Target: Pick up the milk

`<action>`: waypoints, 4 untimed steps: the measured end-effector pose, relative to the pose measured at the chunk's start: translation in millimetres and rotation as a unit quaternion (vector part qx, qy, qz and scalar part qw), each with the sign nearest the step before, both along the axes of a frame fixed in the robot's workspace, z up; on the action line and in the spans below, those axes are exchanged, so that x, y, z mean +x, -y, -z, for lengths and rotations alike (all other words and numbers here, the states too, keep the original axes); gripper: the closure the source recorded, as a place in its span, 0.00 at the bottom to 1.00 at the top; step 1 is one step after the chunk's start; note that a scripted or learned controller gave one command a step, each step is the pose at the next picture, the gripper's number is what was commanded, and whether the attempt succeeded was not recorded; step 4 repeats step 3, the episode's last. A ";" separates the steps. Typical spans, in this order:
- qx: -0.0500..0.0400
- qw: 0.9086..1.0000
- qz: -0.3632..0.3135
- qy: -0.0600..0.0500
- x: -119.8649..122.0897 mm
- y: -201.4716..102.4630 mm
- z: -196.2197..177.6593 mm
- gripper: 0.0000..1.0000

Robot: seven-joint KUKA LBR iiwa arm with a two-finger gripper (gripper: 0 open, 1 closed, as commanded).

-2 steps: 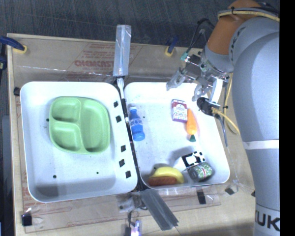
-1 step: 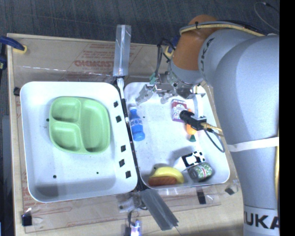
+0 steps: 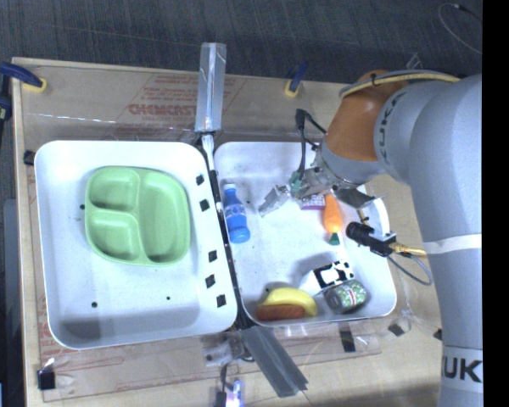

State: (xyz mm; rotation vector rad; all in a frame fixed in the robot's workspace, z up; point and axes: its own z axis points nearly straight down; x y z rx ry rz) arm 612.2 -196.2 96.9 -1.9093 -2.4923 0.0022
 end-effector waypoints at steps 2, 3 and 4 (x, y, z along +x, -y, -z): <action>0.000 1.000 -0.010 0.001 45.3 -67.8 -117.8 0.00; 0.000 0.999 -0.051 0.000 -18.7 -51.7 -50.6 0.00; 0.000 0.999 -0.051 0.000 -18.7 -51.7 -50.6 0.00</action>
